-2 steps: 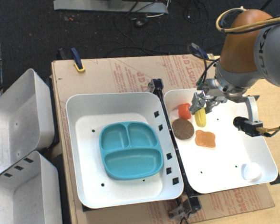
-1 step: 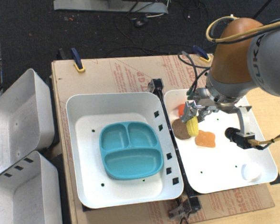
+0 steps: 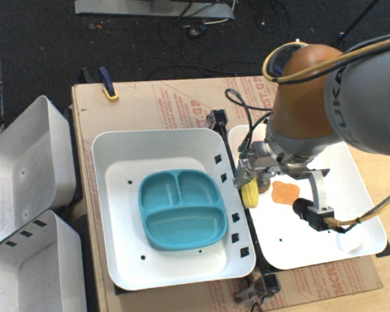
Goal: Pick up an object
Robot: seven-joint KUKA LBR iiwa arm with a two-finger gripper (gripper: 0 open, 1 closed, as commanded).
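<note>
We are hovering the two-finger gripper over the right white bin, perhaps above the small yellow object and flat orange piece, nothing visibly lifted.

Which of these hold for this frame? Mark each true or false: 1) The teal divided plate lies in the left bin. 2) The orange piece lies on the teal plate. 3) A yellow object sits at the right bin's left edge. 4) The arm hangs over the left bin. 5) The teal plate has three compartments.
1) True: the teal divided plate lies flat in the left bin.
2) False: the orange piece lies in the right bin, apart from the plate.
3) True: the yellow object sits by that bin's left wall, below the tool.
4) False: the arm hangs over the right bin.
5) True: two small compartments above one wide one.
</note>
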